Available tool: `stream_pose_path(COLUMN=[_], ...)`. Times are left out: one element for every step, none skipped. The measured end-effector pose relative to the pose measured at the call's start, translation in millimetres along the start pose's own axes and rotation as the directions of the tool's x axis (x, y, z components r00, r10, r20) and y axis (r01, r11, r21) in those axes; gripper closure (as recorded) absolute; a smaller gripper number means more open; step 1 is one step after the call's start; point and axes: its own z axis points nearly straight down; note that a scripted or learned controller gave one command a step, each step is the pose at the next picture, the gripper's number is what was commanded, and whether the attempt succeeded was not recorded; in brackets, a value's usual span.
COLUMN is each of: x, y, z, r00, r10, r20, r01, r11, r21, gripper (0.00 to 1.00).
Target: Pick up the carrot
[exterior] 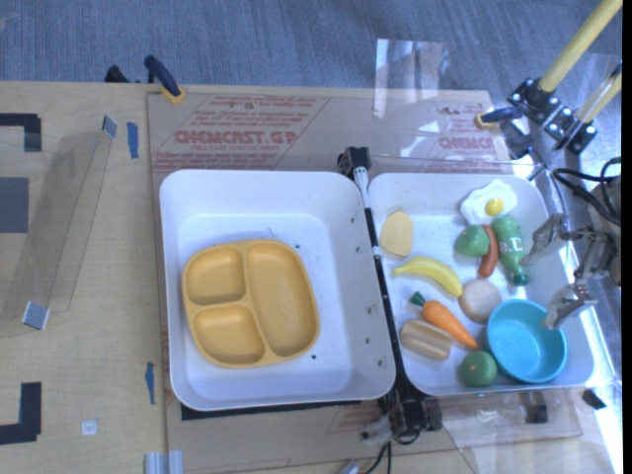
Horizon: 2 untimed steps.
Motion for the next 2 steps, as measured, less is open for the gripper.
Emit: stream_pose_path(x=[-25.6, -5.3], y=[60.1, 56.1], z=[146.4, 190.9], r00=[0.997, 0.983], r10=[0.071, 0.183], r20=[-0.014, 0.008], r01=[-0.071, -0.183], r11=[0.997, 0.983], r21=[-0.004, -0.001], gripper=[0.00, 0.00])
